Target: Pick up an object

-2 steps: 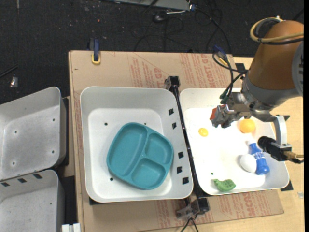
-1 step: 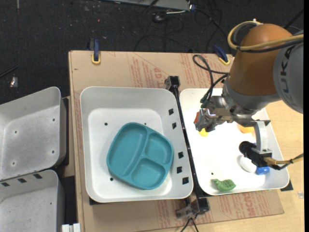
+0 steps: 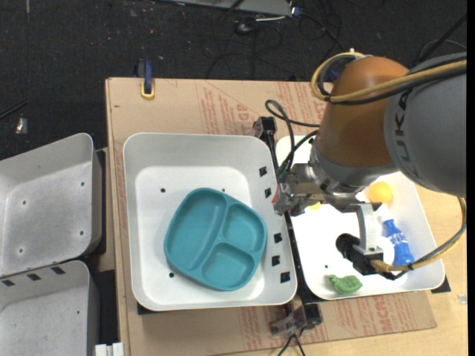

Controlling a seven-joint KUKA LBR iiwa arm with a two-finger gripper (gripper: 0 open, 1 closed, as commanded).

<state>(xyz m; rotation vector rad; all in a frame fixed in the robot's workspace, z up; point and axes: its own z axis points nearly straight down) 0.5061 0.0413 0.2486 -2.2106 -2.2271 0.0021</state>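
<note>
The reach toward a pick is judged to be in hand, with nothing yet taken: the claw (image 3: 295, 199) is seen low over the left side of the right bin (image 3: 326, 251), close to the wall shared with the left bin (image 3: 193, 141), and no thing is seen in it. Whether the claw is open or closed cannot be told, since it is masked by the arm (image 3: 371, 117) above it. Three small things are seen in the right bin, toward the right edge of the tabletop (image 3: 193, 106): a yellow ball (image 3: 380, 192) partly covered by the arm, a blue thing (image 3: 395, 241) shaped like a small bottle nearer the bin's right wall, and a green thing (image 3: 344, 282), flat and lumpy, by the bin's near wall. A teal plate (image 3: 215, 238) with three compartments lies flat in the left bin, tilted relative to its walls. For the next move, one target would have to be settled on and the claw centred over it before a descent; the three small things are judged the easier picks. The plate, being broad and shallow, would likely have to be gripped by its rim.
</note>
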